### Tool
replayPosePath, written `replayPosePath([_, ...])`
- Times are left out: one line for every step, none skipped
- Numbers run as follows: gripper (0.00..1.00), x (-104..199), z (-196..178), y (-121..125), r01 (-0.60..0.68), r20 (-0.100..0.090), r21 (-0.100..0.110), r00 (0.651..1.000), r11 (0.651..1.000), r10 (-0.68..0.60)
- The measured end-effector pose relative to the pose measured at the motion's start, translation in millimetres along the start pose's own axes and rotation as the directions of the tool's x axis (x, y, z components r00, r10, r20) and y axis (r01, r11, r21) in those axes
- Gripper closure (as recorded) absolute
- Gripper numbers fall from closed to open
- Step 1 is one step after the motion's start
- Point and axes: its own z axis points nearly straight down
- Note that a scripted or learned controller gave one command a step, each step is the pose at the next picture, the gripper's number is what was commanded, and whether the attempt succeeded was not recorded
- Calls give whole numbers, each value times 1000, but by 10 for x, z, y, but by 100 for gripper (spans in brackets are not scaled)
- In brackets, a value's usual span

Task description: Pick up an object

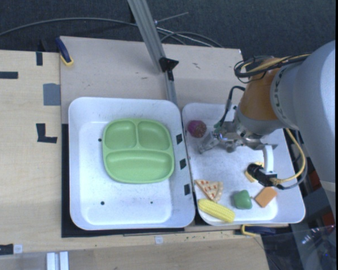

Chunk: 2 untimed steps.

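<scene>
your arm [304,100] reaches in from the right of the camera view, its wide grey body filling the upper right corner. the orange band [258,103] sits above the wrist, with yellow and black cables looped around it and trailing down the right side. below the band the wrist angles down and to the left. your gripper [207,146] points to the lower left, its metal fingers [205,147] low and slanted. you cannot tell from here whether they are parted or closed.
</scene>
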Motion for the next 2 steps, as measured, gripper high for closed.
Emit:
replayPosePath([100, 7, -114, 0, 1, -1, 1, 1000, 1000, -1])
replayPosePath([100, -72, -644, -60, -1, -1, -3, 1000, 1000, 1])
